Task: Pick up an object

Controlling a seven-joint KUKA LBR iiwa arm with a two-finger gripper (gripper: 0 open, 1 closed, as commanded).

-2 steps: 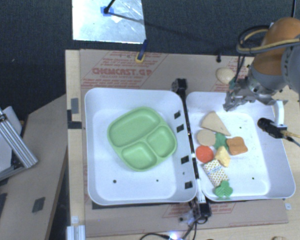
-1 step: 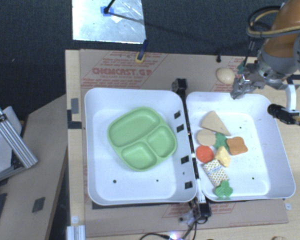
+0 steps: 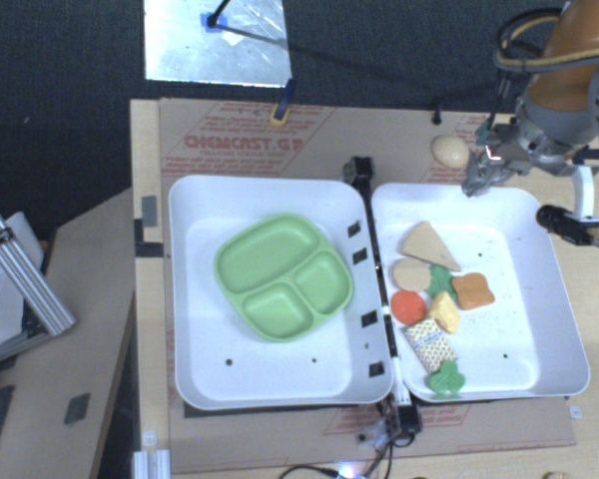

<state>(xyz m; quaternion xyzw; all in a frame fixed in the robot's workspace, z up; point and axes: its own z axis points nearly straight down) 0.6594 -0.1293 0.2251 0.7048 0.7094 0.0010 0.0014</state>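
Toy food pile: small play-food pieces lie clustered in the left half of the right bin [image 3: 554, 267], close to the divider between the two bins.
Pieces: a tan wedge [image 3: 429, 243] at the top, a pale oval [image 3: 411, 273] below it, an orange toast-like piece [image 3: 472, 290], a red-orange ball [image 3: 409, 307], a yellow block [image 3: 444, 313], a patterned packet [image 3: 428, 344], and a green leafy piece [image 3: 446, 378] at the bottom edge.
Likely handling: they look like light, stiff plastic with smooth skins, so I judge them slippery and apt to skid or roll on the bin floor; none looks fragile.
Best hold: the tan wedge has flat sides and open floor above and to its right; taking it across its narrow width seems safest. The ball would likely squirt out, and the middle pieces touch one another, leaving little room for fingers.
Gripper [image 3: 476, 181]: hangs over the right bin's upper rim, well apart from the pile, with nothing seen in it.
Fingers: too small and dark to say whether they are spread or closed.
Stray item: a beige egg shape [image 3: 450, 151] sits on the desk [image 3: 240, 133] just above the right bin, near the gripper.
Left bin [image 3: 195, 367]: carries a green divided plate [image 3: 283, 276].
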